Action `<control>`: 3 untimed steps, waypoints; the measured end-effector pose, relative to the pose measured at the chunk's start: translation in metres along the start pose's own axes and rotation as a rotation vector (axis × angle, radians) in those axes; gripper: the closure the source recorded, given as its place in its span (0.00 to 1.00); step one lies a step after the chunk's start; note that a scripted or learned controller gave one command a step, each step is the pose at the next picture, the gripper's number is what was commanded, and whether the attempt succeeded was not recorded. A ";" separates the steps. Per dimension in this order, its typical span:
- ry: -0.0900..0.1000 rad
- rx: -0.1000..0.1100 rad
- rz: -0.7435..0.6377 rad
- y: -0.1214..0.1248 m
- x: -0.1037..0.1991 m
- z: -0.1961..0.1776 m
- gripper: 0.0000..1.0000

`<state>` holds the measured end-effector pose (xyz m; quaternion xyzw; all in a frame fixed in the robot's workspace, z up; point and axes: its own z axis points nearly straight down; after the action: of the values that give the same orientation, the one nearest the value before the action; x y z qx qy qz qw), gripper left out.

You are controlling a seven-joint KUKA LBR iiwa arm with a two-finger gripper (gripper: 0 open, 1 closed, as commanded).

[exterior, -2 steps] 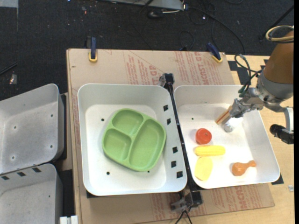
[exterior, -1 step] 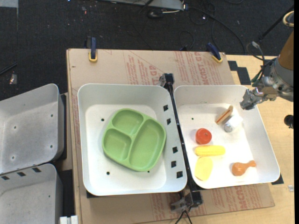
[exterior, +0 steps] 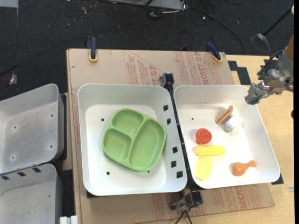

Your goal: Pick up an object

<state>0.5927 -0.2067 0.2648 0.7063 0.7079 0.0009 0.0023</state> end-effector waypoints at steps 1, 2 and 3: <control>0.003 0.006 -0.004 -0.001 0.050 0.012 1.00; 0.003 0.007 -0.004 -0.012 0.099 0.026 1.00; 0.003 0.007 -0.003 -0.025 0.141 0.030 1.00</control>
<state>0.5676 -0.0657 0.2347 0.7052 0.7090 -0.0008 -0.0012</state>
